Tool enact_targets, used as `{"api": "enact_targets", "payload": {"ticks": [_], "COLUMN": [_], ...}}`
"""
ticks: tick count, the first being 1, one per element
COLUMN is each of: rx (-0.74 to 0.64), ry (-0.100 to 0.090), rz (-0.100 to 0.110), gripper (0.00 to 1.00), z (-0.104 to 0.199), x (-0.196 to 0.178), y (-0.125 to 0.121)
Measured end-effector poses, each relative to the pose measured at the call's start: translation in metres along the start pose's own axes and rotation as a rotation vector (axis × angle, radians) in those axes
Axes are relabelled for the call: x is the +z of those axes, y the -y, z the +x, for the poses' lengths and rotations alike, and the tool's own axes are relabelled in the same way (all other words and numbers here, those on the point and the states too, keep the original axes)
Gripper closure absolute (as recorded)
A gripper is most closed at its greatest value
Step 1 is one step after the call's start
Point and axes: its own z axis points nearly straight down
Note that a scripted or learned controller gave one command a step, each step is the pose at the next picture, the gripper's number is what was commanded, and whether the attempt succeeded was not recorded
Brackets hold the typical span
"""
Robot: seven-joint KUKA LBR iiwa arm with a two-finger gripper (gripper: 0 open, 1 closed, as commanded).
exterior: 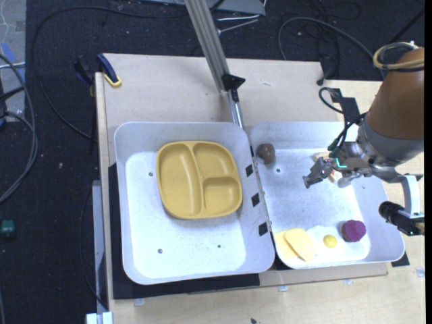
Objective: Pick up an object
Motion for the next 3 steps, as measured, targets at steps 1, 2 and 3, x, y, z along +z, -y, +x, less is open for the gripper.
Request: {"api": "enact_targets", "payload": {"ticks": [1,2,3], "rx": [0.0,0.002,0.003], "ry": [0.0,0.0,0.0], "rz": [-0.002,0.003,0.002], "gripper": [0.0,0.0,0.0], "z": [0.0,0.002,-0.004], "x": [-0.001,0.06,0.109], "y": [0.0,-0.007,-0.014]}}
